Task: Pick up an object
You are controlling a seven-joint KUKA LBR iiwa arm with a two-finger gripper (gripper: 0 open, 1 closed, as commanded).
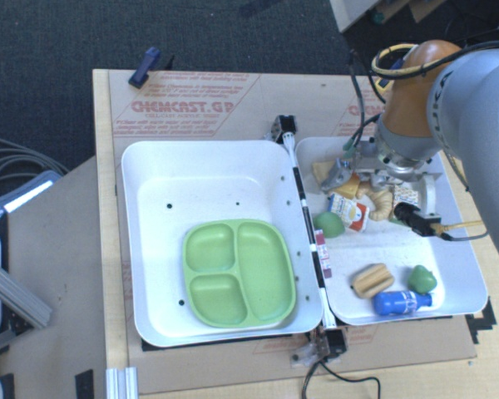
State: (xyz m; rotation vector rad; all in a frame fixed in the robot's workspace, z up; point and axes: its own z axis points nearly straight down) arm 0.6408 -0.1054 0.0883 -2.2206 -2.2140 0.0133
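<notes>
My gripper [370, 185] is down in the far part of the right bin [466, 264], among a cluster of small items. Right under it lie a red and white packet [353, 212], a yellowish piece [322, 171] and a pale wrapped item [403, 198]. A green ball [329, 224] rests just left of the packet, against the bin's left wall. Nearer the front lie a tan bread roll [371, 278], a blue bottle [401, 303] and a small green vegetable [422, 278]. The wrist hides whatever sits directly below it.
The left bin [150, 173] holds a green divided plate [237, 271]. A black clip [284, 125] sits at the far end of the seam between the bins. A blue object [144, 67] lies on the board's far left corner. Cables lie at left.
</notes>
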